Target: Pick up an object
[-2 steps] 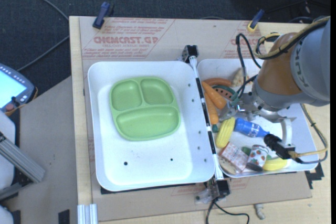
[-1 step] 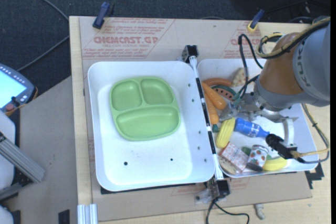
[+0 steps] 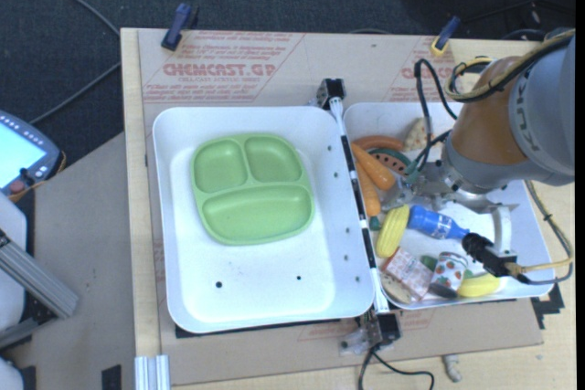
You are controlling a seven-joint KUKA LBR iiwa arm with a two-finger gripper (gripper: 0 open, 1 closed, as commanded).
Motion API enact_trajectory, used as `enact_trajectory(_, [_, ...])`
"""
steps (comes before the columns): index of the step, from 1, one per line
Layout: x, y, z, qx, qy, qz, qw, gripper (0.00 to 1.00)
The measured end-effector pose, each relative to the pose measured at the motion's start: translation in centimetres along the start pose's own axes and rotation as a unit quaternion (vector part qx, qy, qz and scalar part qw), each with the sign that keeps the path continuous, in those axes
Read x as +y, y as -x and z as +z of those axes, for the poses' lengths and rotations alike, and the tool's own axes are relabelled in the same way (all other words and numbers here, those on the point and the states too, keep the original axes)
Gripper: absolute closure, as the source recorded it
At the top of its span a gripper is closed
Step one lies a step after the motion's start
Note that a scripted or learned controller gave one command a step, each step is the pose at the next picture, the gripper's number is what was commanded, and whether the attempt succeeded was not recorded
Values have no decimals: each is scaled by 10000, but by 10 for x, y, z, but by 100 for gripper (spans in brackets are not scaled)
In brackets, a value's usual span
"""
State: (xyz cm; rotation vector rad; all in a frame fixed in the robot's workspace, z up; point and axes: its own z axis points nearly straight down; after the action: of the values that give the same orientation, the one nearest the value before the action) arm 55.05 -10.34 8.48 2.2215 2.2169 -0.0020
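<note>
The right bin point(image 3: 539, 224) is crowded with a carrot point(image 3: 372, 167), corn cob point(image 3: 393, 230) and blue bottle point(image 3: 437, 223); the gripper point(image 3: 430, 187) is lowered among them, its state untellable.

Arm point(image 3: 512, 119) comes in from the right over the right bin point(image 3: 539, 288). Inside: carrot point(image 3: 372, 167), corn cob point(image 3: 392, 230), blue bottle point(image 3: 437, 223), yellow piece point(image 3: 479, 286), small packet point(image 3: 406, 274), all packed close. Left bin point(image 3: 174, 224) has a green divided plate point(image 3: 251, 188), lying flat.
</note>
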Motion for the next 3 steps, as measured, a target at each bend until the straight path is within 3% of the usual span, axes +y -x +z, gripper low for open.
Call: enact_trajectory(3, [-3,5,0,16,-5,-10,10000,0])
